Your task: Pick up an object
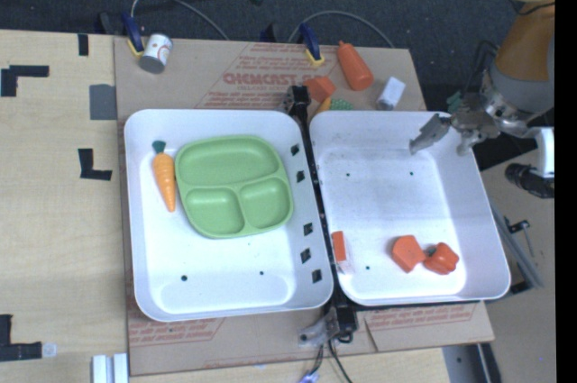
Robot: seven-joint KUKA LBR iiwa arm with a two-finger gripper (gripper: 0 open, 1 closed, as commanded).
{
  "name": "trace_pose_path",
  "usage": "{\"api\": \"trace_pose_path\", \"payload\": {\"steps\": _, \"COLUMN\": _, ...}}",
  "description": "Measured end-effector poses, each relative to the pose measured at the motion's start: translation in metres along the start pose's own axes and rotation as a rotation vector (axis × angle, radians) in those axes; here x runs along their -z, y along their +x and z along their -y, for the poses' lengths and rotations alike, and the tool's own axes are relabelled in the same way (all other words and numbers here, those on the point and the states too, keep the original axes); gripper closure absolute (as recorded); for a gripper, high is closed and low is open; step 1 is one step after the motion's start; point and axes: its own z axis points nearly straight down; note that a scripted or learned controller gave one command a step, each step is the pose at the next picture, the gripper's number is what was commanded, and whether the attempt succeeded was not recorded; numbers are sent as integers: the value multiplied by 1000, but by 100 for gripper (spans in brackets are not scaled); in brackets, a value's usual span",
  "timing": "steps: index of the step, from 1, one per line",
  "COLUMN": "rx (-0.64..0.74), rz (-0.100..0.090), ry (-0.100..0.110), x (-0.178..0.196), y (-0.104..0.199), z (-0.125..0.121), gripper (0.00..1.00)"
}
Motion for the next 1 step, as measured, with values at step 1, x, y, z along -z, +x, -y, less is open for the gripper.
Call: {"api": "trace_pose_path", "payload": {"steps": 1, "rx": 0, "rz": 0, "ry": 0, "x": 0, "y": 22, "z": 83, "gripper": 0}}
